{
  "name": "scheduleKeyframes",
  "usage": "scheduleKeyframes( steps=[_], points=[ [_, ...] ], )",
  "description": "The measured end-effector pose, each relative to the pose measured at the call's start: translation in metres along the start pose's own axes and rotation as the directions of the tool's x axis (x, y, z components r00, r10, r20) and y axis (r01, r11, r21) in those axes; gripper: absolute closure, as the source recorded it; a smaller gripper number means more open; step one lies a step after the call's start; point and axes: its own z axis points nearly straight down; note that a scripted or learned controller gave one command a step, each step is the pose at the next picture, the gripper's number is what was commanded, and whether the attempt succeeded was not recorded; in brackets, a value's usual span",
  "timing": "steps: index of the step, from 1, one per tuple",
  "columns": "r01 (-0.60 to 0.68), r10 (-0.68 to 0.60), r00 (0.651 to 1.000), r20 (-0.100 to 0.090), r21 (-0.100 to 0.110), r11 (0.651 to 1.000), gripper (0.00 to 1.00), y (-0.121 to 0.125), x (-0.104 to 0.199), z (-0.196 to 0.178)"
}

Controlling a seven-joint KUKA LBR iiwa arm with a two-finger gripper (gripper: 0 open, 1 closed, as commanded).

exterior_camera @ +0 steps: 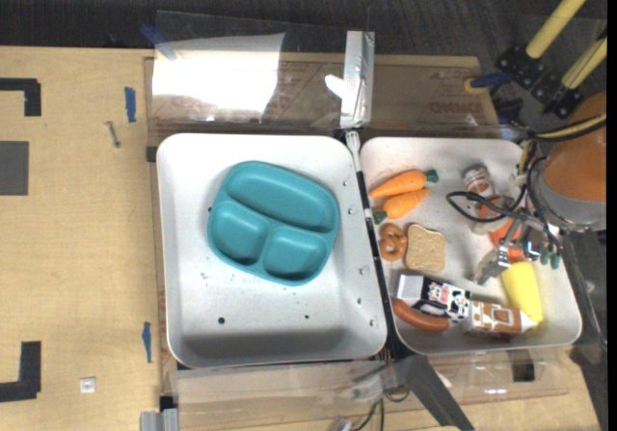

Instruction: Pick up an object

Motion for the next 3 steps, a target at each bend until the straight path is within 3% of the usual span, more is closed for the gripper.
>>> scheduleKeyframes(
  steps=[1, 2, 3],
  points=[
    [0.003, -0.003, 1.0, 0.013, 0.001, 1.0, 1.0, 0.001, -0.004, -0.013],
    [-0.188, 0.188, 0.982, 0.005, -0.002, 0.982, 1.0, 0.043, -0.049, -0.175],
    [0.077, -0.077, 0.997, -0.014, -0.001, 0.997, 1.0, 0.039, -0.093, -0.022]
  ],
)
